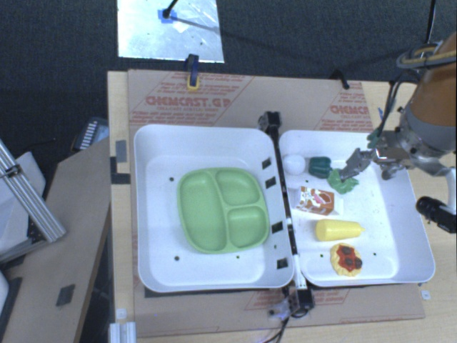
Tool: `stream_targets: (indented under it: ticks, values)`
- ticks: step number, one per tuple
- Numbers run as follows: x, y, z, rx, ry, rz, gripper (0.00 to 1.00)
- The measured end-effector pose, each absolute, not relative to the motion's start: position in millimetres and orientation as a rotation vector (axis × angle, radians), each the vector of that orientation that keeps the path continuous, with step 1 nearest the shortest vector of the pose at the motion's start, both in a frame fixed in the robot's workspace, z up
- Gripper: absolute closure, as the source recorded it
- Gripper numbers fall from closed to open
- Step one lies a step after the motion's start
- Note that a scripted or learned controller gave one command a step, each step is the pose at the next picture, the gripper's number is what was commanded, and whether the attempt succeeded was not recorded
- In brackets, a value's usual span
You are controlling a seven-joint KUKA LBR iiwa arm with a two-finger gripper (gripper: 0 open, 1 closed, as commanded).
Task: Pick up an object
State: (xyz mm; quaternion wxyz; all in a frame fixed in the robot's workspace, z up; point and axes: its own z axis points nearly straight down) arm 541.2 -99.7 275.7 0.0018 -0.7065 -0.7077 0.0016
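The right bin (407, 220) holds several small items: a white round piece (293, 164), a dark green piece (319, 166), a light green leafy piece (343, 184), a red-and-white packet (315, 201), a yellow piece (338, 229) and a red-and-yellow pizza-like piece (346, 259). My gripper (354, 166) reaches in from the right at a slant. Its tip sits just above and to the right of the light green leafy piece, close to it or touching it. I cannot make out anything held in it.
The left bin (153, 191) holds a green divided plate (221, 209). A black divider with clips (280, 199) runs between the bins. The arm's grey wrist and orange band (428, 113) hang over the right bin's far right corner. Brown cardboard (214, 98) lies under both bins.
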Motion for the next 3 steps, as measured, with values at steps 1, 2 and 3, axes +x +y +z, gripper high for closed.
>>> stream_targets:
  ticks: [1, 2, 3]
  values:
    - [542.5, -100, 279, -2.220, -2.226, -0.001, 0.00]
    - [533.9, -95, 223, -2.218, -2.221, 0.002, 0.00]
    - [534.5, -95, 181, -2.219, -2.221, 0.002, 0.00]
